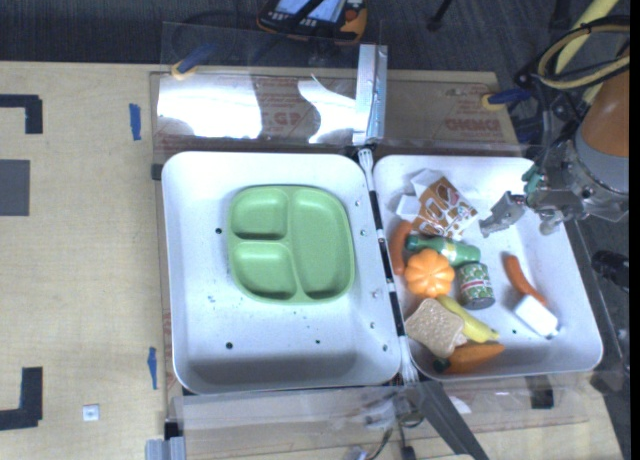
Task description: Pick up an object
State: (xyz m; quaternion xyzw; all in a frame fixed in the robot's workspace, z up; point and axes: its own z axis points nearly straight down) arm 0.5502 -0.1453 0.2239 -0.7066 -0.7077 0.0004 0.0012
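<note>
The right bin [570,343] holds several toy foods: an orange pumpkin [430,273], a green can [476,285], a green bottle [446,250], a printed snack packet [443,208], a brown cracker [435,326], a yellow banana [472,324], a carrot [476,354], a red sausage [524,280] and a white block [537,317]. My gripper [523,217] hangs over the upper right part of this bin, above bare floor between the packet and the sausage. Its fingers [498,215] are spread, so it is open, and nothing sits between them.
The left bin [190,278] carries a green divided plate [292,243]. A clear wall and metal post [368,93] stand behind the bins. A handheld controller [312,5] lies at the back. Cables and the arm's base crowd the right edge.
</note>
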